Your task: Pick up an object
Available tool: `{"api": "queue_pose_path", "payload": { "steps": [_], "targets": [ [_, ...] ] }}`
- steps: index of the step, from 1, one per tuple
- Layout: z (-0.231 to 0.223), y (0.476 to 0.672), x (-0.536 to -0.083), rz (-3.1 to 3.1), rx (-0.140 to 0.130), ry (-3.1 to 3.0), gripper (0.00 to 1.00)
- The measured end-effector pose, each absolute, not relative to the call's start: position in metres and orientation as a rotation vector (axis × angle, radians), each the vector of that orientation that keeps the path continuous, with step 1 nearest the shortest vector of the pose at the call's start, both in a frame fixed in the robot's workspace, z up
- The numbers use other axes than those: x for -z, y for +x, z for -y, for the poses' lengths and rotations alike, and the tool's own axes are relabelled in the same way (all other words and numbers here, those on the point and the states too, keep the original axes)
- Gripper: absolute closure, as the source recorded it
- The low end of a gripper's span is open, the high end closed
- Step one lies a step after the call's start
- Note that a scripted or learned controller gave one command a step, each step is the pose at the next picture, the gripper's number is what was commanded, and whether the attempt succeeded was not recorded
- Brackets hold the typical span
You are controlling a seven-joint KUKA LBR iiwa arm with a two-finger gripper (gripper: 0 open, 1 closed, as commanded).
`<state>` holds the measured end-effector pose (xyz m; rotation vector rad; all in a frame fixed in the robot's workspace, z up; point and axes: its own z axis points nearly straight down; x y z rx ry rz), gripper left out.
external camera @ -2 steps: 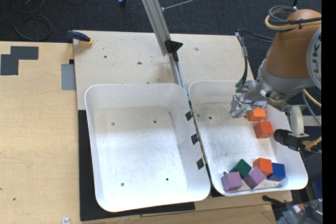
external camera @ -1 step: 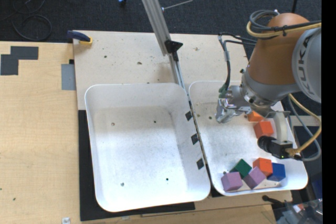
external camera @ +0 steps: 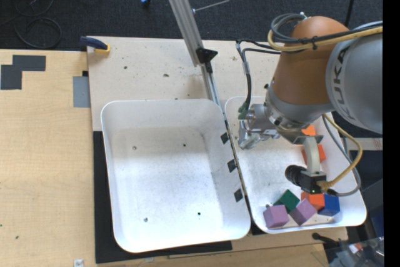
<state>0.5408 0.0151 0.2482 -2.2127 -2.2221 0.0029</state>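
The right bin (external camera: 262, 184) holds a cluster of small blocks at its near edge: two purple cubes (external camera: 275, 216) (external camera: 303, 211), a green block (external camera: 289, 199), an orange block (external camera: 316, 200) and a blue block (external camera: 330, 204). Another orange piece (external camera: 310, 131) peeks out from under the arm. My gripper (external camera: 247, 133) hangs low over the far left part of the right bin, close to the wall shared with the left bin. It is well apart from the block cluster. The big orange and grey wrist hides much of the bin's far side.
The left bin (external camera: 125, 134) lies beside the right one, with black clips (external camera: 232, 165) along the shared rim. A slanted aluminium pole (external camera: 187, 22) rises from behind the bins. A blue and yellow clamp (external camera: 95, 44) lies at the bench's far left corner.
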Motion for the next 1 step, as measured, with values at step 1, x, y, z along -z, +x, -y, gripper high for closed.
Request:
{"api": "queue_pose_path", "payload": {
  "steps": [1],
  "targets": [
    [-0.0684, 0.5293, -0.2291, 2.222, -0.005, -2.212, 1.0]
  ]
}}
